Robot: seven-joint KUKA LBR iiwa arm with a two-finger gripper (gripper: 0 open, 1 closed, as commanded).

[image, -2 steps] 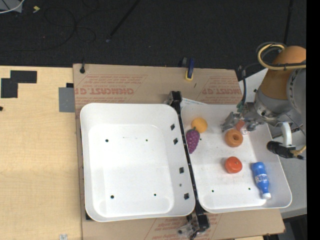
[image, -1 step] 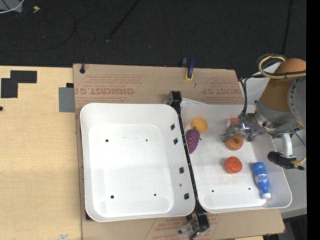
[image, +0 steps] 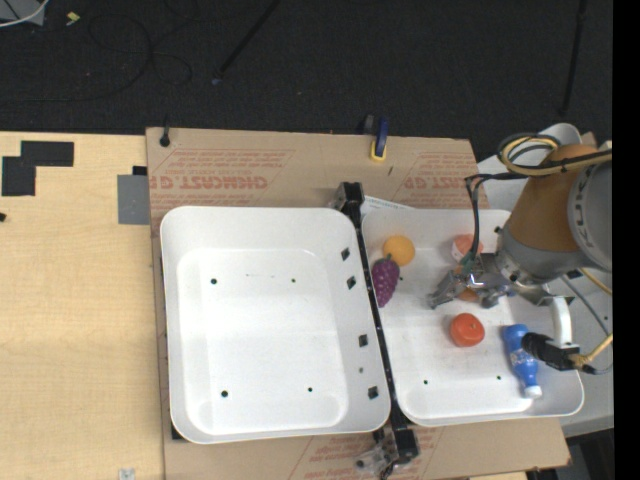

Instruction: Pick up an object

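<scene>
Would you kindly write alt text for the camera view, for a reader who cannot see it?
A grey robot arm reaches from the right, its hand low over the right bin, among a red object, an orange ball, purple grapes and a blue bottle. The left bin sits alongside.

A dark carpeted floor (image: 300, 48) with loose black cables (image: 150, 38) stretches beyond and left of the gripper. A light wooden benchtop (image: 70, 338) spreads far to its left, under a brown printed cardboard sheet (image: 260, 168) with a blue-and-yellow clamp (image: 379, 138).
</scene>
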